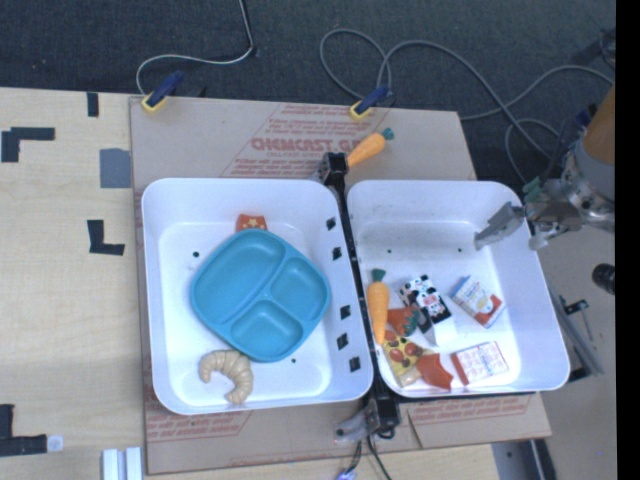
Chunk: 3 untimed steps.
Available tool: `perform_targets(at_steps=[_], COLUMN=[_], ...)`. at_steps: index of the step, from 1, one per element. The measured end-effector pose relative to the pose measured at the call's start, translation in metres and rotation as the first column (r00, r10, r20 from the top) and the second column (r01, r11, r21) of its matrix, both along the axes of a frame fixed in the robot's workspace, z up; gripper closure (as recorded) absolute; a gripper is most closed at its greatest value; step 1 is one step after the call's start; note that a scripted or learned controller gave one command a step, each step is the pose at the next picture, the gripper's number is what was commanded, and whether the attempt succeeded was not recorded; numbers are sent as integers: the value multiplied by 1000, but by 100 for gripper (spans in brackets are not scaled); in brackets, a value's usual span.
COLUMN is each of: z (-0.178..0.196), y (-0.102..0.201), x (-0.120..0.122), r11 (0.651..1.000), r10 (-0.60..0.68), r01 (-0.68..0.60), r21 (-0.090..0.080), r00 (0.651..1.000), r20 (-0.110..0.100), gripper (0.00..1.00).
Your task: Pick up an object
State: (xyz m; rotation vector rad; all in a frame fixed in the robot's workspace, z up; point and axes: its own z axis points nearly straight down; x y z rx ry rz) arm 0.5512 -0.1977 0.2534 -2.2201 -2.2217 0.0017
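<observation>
Both bins are plain white: the left bin (165, 268) and the right bin (440, 203). In the left one, the divided plate (260, 293) is a flat sky blue, and the croissant (228, 373) at its 7 o'clock is pale tan. At the plate's 12 o'clock an orange-red piece (251, 223) peeks out. In the right bin, the carrot (378, 306) is orange with a green top, the toy cow (424, 299) is patched black and white, and two small cartons (476, 300) (480, 362) are white with red. The pizza slice (402, 356) is yellow dotted with red. The end effector (512, 223) is grey. The worktop (50, 298) is light wood with black marks.
</observation>
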Motion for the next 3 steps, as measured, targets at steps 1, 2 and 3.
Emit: perform_targets(at_steps=[1, 2, 3], z=[-114, -167, -157], y=[58, 75, 76], x=[-17, -13, -12], r11=[1000, 1000, 1000], r10=[1, -3, -1], r01=[-1, 3, 1], r21=[2, -5, -4], r00=[1000, 1000, 1000], r20=[-3, 5, 5], gripper=[0, 0, 100])
